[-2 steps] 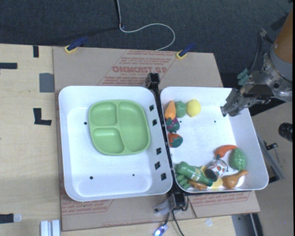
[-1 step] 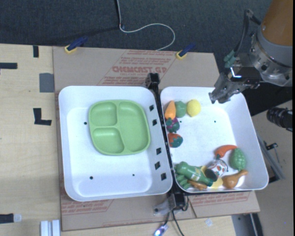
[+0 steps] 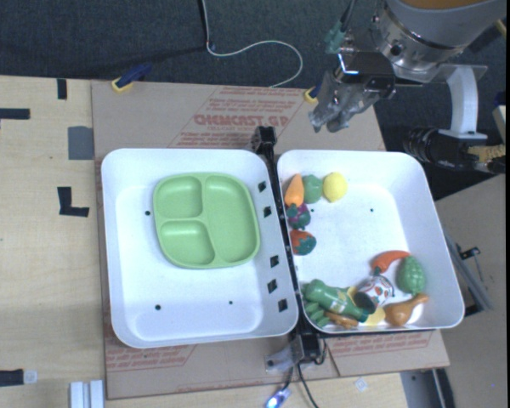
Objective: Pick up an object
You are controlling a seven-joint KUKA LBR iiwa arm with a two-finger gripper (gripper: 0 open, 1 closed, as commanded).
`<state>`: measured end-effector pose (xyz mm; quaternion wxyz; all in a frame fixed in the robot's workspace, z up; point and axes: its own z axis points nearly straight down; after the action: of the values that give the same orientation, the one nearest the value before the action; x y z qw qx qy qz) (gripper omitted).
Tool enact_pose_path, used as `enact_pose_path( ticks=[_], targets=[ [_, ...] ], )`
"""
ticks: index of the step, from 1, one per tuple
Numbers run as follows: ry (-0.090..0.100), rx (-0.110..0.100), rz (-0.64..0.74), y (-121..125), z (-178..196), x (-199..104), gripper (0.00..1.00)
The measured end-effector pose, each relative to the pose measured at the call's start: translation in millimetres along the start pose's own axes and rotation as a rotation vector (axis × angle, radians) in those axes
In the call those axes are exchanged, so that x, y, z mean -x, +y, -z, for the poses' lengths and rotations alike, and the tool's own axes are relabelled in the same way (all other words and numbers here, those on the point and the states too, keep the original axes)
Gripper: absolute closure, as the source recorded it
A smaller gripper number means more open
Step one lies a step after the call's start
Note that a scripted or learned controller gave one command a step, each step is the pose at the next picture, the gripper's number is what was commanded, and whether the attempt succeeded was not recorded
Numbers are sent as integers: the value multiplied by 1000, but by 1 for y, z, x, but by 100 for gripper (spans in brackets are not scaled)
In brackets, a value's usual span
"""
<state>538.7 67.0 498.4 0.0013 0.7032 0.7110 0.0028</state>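
The camera view shows two shallow, glossy white plastic bins side by side on a brown cardboard-covered surface point(image 3: 238, 117). The left bin point(image 3: 127, 313) holds one smooth pale-green plate point(image 3: 206, 219) with three compartments. The right bin point(image 3: 408, 194) holds small plastic toy foods: a round yellow lemon point(image 3: 335, 186), an orange carrot point(image 3: 294, 189), and a jumbled cluster at its near edge. The metal gripper point(image 3: 333, 117) hangs above the surface beyond the right bin's far edge, holding nothing; how wide it stands is unclear.

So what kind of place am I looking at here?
Probably a robotics lab test bench: a grey robot arm with an orange band reaches over two shallow white plastic bins, one with a green divided plastic plate, the other with small plastic toy foods.
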Motion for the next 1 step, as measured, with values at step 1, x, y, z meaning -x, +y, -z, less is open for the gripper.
enact_pose_path(
  ticks=[1],
  targets=[
    [0,-3,-3,4,33,-62,100]
  ],
)
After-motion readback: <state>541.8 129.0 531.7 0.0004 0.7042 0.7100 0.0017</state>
